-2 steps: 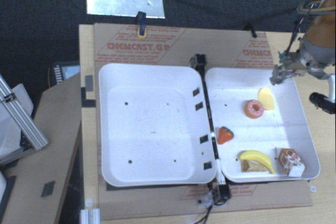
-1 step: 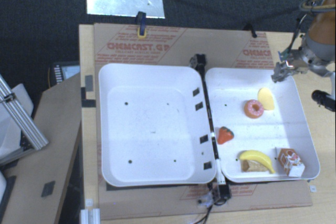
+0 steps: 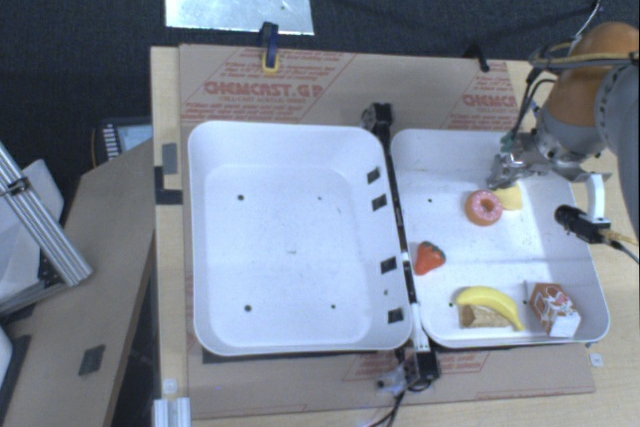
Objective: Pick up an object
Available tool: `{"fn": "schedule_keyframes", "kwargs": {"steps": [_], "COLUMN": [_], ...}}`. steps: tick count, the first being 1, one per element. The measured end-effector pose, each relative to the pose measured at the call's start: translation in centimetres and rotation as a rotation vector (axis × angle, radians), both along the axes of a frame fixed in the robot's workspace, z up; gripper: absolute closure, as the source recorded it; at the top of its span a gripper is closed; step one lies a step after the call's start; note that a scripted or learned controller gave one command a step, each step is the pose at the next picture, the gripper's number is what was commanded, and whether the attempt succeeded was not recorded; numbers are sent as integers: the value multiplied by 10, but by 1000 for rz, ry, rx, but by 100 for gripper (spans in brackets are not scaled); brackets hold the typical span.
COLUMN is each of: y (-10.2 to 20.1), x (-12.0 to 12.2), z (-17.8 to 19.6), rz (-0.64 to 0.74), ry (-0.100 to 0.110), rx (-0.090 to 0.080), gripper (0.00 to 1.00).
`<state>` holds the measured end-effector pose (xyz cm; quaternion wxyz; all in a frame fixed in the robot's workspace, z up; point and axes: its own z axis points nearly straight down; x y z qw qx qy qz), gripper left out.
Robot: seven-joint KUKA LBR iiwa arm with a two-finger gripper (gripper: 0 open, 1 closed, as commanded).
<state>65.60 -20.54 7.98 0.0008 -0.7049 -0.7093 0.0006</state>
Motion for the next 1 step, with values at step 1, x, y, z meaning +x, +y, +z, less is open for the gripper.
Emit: {"fn": "schedule_keyframes", "kwargs": {"steps": [1], "y": [-1], "x": [2], "z": [17], "rz": [2], "ry": [-9], "rx": [-3], "gripper": [100]}}
